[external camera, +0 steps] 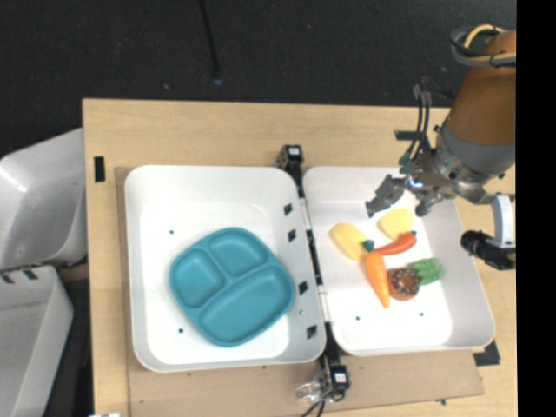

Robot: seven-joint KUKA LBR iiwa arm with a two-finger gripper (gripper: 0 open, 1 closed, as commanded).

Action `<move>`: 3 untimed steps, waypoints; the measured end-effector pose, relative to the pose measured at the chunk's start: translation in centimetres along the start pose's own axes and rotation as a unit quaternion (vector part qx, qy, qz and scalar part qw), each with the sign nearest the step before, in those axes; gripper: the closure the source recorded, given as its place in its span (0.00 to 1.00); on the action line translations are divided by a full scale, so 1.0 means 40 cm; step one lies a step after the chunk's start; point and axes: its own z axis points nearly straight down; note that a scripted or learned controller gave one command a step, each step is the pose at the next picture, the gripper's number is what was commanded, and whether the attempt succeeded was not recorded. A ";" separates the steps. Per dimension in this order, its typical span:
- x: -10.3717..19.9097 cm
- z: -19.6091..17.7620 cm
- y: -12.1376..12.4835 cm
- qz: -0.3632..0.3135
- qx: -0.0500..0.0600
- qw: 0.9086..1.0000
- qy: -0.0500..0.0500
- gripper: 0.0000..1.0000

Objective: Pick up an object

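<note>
We judge the approach step to be in hand: nothing is lifted yet.

Nearest us in the right bin (465, 320) lie the doughnut (403, 283) and the orange carrot (376, 277), touching, with a green piece (428, 270) just right of them. Just beyond lie a red pepper (396, 245), a yellow piece (347, 240) to the left and a second yellow piece (396, 222) farther back. The gripper (403, 200) hangs over the far side of this cluster with its fingers spread and nothing between them.

The next move calls for a descent onto one item, clear of its neighbours.

The left bin (148, 198) holds a blue divided plate (231, 286). Both bins rest on a pale wooden bench (217, 129); dark floor (261, 33) lies beyond.
</note>
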 end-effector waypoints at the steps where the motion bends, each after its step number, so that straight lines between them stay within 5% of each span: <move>1: -0.004 0.158 0.002 0.001 0.003 1.000 0.000 0.00; 3: -0.022 0.412 -0.015 0.002 0.002 1.000 0.000 0.00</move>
